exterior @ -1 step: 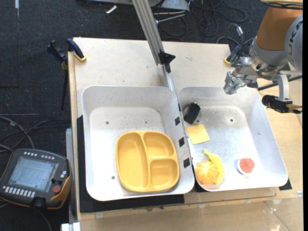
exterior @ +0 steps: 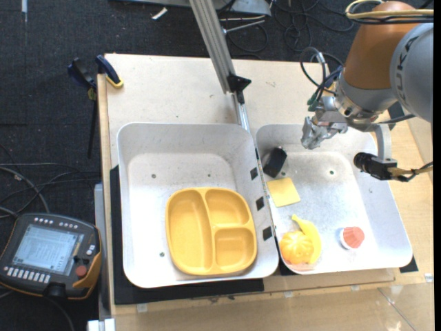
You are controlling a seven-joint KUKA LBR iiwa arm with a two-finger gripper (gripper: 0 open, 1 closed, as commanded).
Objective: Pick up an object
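The pincer hangs over the far rim of the right bin, pointing down, with nothing visibly between its tips; from this slant I cannot tell whether it stands apart or together. The arm bends in from the right above it.

By my reading the task is at its approach step — no object has been taken up yet, and all of them lie on the bin floor. Nearest is a small black block, just to the left of the pincer and a little nearer the camera, leaning by the wall the two bins share. Beyond that, nearer the camera again, lies a flat yellow square. Well apart, at the near edge of the same bin, sit a yellow-and-orange toy fruit and a small red-and-white round piece. The left bin holds a yellow divided tray.

The next move likely calls for picking one target — the black block seems the shortest reach — shifting above it, then descending straight. Its closeness to the bin wall could crowd one side of the grasp.
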